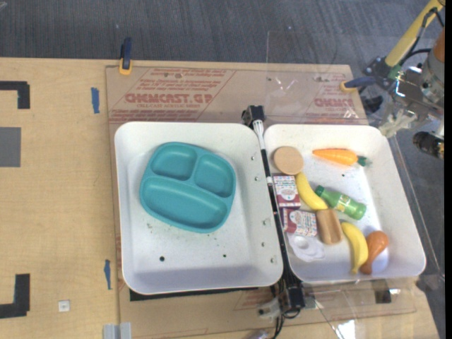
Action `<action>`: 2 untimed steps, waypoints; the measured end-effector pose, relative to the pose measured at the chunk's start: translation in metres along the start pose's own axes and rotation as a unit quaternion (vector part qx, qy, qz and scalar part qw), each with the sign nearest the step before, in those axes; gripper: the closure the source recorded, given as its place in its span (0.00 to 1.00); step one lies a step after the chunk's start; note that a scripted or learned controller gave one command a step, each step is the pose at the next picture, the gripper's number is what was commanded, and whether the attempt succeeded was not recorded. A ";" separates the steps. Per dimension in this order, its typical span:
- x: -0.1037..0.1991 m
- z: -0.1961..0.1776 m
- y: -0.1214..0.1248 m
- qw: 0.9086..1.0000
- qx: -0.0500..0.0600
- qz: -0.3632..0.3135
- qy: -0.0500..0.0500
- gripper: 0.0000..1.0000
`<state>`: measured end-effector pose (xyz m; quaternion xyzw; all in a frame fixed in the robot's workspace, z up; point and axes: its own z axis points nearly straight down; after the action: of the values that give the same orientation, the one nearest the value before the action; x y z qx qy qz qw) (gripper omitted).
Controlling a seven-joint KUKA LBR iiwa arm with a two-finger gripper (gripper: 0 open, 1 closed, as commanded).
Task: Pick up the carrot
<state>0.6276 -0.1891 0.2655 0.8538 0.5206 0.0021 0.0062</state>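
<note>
None of the pick done: carrot (336,157) lies untouched in right bin (404,189). Claw (408,111) outside bin; state cannot tell.

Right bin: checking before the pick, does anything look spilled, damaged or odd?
Nothing stands out. The carrot lies whole and apart near the far wall of the right bin; the other toy foods crowd together nearer the camera.

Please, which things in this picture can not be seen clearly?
- Tool: cut by the camera view's right edge, fingers unclear.
- Small cartons: print too small to read.
- White item below them: too pale against the right bin to identify.
- Carrot: fully visible.
</note>
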 end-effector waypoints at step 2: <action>-0.053 0.006 -0.059 0.918 0.007 -0.395 0.004 1.00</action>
<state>0.5505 -0.2095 0.2593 0.5782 0.8159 -0.0007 -0.0018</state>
